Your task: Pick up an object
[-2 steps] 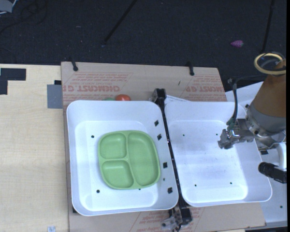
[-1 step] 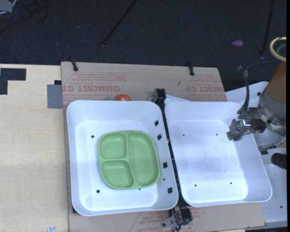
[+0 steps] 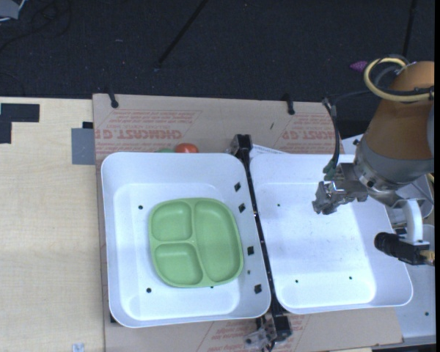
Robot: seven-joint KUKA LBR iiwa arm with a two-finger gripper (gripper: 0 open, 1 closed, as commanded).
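Note:
A light green plate (image 3: 196,241) with three compartments lies flat in the left white bin (image 3: 125,196). My gripper (image 3: 327,199) hangs over the right white bin (image 3: 315,284), near that bin's far right part and well to the right of the plate. Nothing shows held at the gripper. The grey and orange arm (image 3: 400,134) comes in from the right above it.
A small red-orange object (image 3: 185,149) with a bit of green (image 3: 163,150) beside it sits just behind the left bin's far wall, on the cardboard sheet (image 3: 205,127). A black divider (image 3: 254,226) runs between the two bins. Pale wooden bench top (image 3: 37,226) lies to the left.

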